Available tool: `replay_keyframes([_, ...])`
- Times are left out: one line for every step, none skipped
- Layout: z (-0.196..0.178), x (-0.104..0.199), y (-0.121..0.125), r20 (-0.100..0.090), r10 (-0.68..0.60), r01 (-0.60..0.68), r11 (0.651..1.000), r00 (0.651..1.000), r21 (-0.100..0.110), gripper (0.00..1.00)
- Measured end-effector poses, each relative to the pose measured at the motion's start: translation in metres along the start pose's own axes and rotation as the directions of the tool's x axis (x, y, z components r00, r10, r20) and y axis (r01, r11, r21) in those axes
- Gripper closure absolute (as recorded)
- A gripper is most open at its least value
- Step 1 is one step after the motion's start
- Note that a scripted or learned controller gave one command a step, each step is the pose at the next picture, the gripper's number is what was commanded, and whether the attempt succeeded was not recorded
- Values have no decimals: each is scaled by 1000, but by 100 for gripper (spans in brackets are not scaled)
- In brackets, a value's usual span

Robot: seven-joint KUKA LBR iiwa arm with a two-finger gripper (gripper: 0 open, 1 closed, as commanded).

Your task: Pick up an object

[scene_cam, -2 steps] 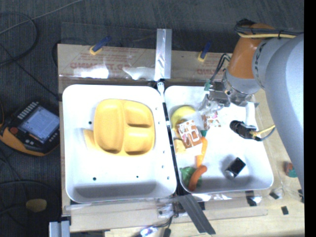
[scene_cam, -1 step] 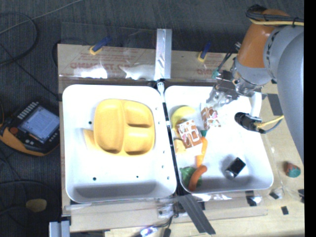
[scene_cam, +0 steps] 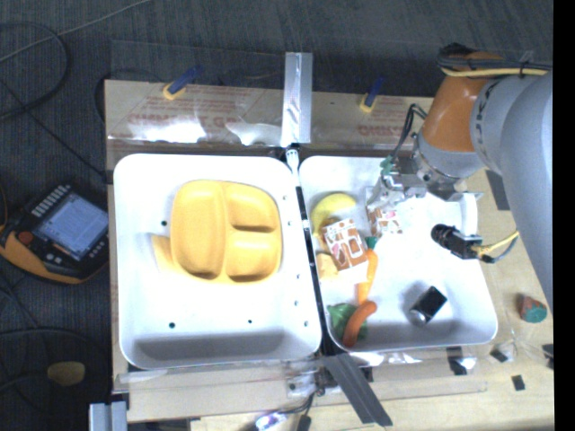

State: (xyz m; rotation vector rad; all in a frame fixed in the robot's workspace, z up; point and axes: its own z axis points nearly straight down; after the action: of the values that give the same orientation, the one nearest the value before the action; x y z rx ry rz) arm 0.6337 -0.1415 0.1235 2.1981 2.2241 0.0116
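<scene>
The gripper (scene_cam: 388, 196) hung over the right bin (scene_cam: 467, 317), its state seemingly untellable, near the patterned packet (scene_cam: 343, 241), so descent and closing remained.

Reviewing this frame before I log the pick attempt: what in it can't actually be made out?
- Gripper: small and blurred against the white bin in the camera view, so whether it holds anything can't be told.
- Patterned packet: print too small to read.
- Yellow object beside it: partly covered by the packet, shape unclear.
- Yellow tray: covers a flat yellow piece at its left edge.
- Arm: cut off at the right edge.
</scene>
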Motion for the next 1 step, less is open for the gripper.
replay_keyframes([6,-6,-5,2,-114,114,993,993,-7,100])
